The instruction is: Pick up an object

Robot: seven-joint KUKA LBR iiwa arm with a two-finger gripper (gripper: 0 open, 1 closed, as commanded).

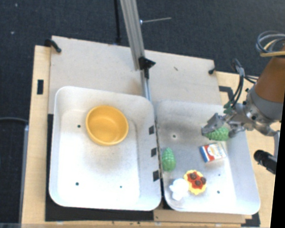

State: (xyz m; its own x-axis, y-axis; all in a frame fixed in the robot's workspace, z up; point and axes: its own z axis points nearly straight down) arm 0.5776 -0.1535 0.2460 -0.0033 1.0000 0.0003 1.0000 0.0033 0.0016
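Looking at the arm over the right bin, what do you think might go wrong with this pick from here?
1. The pincer sits at a small green object that it partly hides; a shallow grip may slip on lifting.
2. The red, white and blue carton lies just below, so a sideways move might nudge it.
3. The right white bin's rim is near the wrist, leaving little room.

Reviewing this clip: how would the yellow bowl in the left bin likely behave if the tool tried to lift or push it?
The yellow bowl looks like rigid moulded plastic, so probably stiff and light. It sits upright with a wide mouth, so tipping seems unlikely; a push would likely slide it across the left bin. Its smooth rim may slip in a pinch.
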